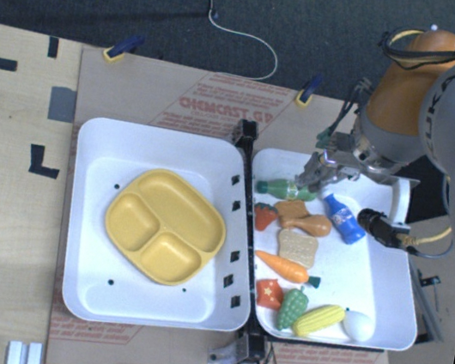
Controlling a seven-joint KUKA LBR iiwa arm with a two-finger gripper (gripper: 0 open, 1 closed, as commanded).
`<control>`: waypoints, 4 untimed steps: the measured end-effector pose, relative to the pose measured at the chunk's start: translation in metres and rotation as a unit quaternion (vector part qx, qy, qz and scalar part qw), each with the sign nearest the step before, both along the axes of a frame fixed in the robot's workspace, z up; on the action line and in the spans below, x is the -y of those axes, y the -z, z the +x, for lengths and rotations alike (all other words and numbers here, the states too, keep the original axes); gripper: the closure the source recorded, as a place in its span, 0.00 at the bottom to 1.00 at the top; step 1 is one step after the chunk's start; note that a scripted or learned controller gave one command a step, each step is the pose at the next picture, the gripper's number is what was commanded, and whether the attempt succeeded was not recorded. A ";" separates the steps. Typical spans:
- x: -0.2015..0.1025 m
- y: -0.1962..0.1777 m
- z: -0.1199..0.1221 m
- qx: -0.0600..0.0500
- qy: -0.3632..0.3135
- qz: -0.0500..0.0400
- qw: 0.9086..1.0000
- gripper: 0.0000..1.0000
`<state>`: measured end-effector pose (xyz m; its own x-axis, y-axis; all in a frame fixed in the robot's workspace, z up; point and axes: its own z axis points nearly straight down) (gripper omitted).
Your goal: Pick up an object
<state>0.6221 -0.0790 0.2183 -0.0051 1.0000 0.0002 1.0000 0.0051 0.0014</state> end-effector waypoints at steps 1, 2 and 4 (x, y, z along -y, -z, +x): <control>-0.018 -0.007 0.038 0.000 0.000 0.000 1.000 1.00; -0.015 -0.005 0.034 -0.001 0.002 -0.001 1.000 1.00; -0.022 -0.014 0.025 -0.001 0.002 0.000 1.000 1.00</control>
